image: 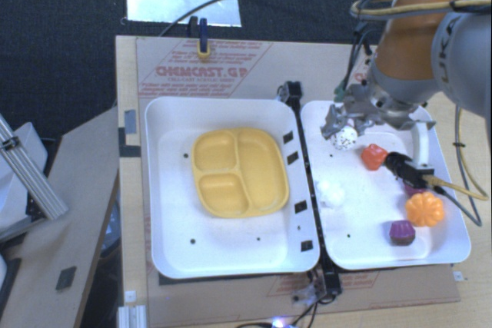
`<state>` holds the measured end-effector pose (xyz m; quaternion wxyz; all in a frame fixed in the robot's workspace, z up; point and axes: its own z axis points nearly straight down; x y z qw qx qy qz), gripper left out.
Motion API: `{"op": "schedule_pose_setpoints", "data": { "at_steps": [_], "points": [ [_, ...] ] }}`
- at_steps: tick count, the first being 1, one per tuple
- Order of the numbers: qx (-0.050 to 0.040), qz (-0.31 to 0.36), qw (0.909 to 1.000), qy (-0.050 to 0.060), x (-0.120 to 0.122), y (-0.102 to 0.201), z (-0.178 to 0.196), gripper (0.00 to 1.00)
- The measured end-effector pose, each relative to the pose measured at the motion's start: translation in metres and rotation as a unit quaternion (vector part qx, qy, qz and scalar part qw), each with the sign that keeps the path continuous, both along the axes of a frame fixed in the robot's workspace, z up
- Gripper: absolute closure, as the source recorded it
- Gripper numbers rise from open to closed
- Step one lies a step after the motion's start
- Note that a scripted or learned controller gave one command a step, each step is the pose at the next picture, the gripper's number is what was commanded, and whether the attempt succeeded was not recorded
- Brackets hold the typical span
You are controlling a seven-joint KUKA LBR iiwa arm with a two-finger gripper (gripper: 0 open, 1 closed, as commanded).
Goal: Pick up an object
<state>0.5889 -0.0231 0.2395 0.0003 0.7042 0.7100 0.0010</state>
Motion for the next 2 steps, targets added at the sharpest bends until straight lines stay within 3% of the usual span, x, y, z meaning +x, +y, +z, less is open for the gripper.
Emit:
{"op": "schedule_pose_setpoints", "data": {
  "at_steps": [1,2],
  "points": [
    [0.0004,0.001,1.0,0.0,0.015,0.049,-0.005,1.0],
    [0.0008,0.001,1.0,0.0,0.013,0.108,0.001,1.0]
  ]
}}
